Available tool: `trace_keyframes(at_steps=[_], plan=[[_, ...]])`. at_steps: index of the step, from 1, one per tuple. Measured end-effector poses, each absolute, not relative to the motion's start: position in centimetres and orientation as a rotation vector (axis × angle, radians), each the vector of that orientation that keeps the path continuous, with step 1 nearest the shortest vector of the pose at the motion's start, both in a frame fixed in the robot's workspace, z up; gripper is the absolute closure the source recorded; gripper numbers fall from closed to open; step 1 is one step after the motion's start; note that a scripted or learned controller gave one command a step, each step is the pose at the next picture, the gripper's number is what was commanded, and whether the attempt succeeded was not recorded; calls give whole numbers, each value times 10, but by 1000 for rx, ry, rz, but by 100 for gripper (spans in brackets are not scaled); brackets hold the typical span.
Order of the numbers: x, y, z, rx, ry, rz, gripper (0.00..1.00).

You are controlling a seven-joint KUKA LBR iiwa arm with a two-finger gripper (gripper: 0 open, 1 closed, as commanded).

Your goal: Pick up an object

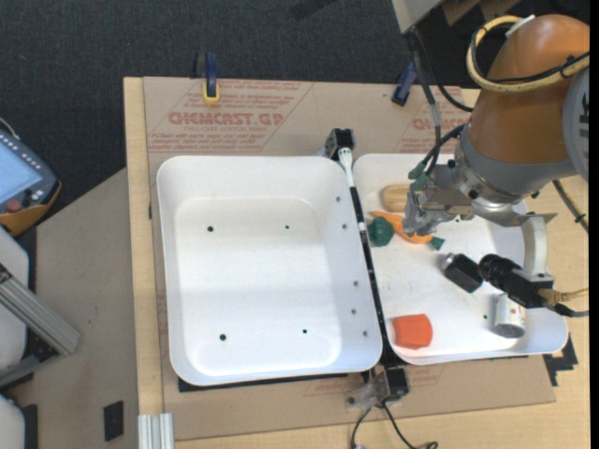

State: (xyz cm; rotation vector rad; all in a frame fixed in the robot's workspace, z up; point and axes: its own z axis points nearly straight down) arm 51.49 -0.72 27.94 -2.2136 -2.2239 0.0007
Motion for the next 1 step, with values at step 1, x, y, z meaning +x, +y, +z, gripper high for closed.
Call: trace_keyframes(at_steps=[1], plan=[[523, 59, 325, -2214, -2233, -10, 100]])
